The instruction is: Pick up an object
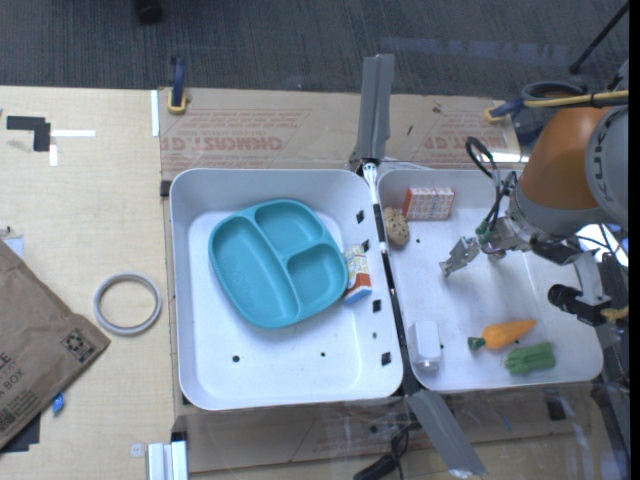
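Green toy (529, 359) beside carrot (508, 333); claw (460, 258) hovers above, empty.

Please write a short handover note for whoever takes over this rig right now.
Gripper: hanging over the right bin, nothing visible between its fingers.
Right bin: carrot and green toy near the front, white block front left, red-and-white box and cookie at the back.
Left bin: teal divided plate, small packet at its right edge.
Done: nothing picked.
Left: grasp and lift one object.
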Action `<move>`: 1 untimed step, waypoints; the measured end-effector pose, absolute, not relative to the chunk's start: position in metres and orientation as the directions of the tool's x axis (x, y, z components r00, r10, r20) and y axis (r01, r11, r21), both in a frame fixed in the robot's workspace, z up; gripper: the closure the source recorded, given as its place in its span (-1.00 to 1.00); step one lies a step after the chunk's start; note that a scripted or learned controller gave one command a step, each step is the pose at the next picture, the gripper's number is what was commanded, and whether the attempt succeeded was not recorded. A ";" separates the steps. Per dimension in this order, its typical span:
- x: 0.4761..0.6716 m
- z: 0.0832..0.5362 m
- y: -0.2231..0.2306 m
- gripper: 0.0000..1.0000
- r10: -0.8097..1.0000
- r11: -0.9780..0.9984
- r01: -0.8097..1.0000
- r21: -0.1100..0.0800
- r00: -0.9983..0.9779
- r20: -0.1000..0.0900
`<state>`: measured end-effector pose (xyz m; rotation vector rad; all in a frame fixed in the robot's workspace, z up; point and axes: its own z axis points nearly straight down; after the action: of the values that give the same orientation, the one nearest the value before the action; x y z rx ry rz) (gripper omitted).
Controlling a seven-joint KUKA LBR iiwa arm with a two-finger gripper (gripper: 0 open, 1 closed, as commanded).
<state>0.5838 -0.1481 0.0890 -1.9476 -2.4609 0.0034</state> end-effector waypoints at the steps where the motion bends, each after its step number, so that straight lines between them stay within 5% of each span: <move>1: 0.482 0.089 -0.123 -1.00 0.879 0.478 0.879 -0.003 -0.478 0.003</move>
<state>0.4819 -0.1227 0.0885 -1.6034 -2.6965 0.0017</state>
